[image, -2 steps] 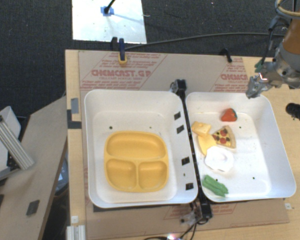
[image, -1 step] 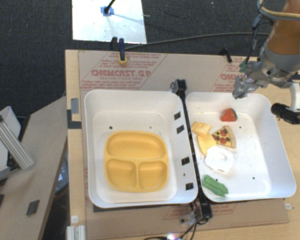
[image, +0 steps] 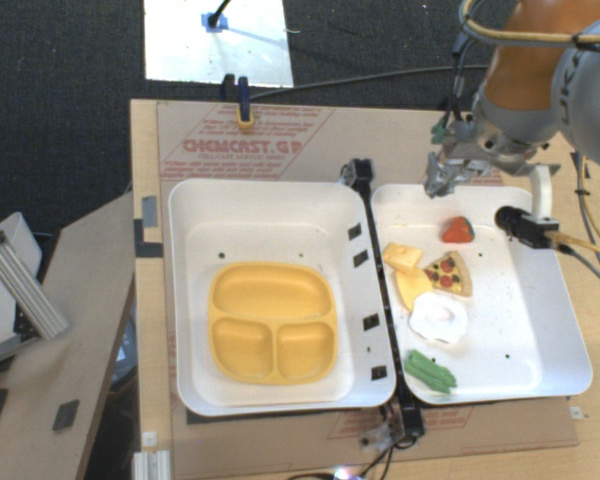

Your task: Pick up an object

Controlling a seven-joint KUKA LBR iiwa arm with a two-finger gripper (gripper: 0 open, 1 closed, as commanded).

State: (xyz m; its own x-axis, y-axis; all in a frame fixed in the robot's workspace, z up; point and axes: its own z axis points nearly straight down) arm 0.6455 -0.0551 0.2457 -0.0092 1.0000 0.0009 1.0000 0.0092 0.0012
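Toward the left bin's (image: 185, 268) middle lies a yellow divided tray (image: 273, 320). Across the dividing edge, the right bin (image: 550, 338) holds a cluster near its left wall: a yellow cheese wedge (image: 403, 258), a pizza slice (image: 450, 272), a white fried egg (image: 438, 318) and green pea pods (image: 430, 370) by the near edge. A red strawberry (image: 458, 230) sits toward the far edge. Above that far edge hangs the gripper (image: 442, 181), holding nothing visible; whether it is open or closed cannot be told.
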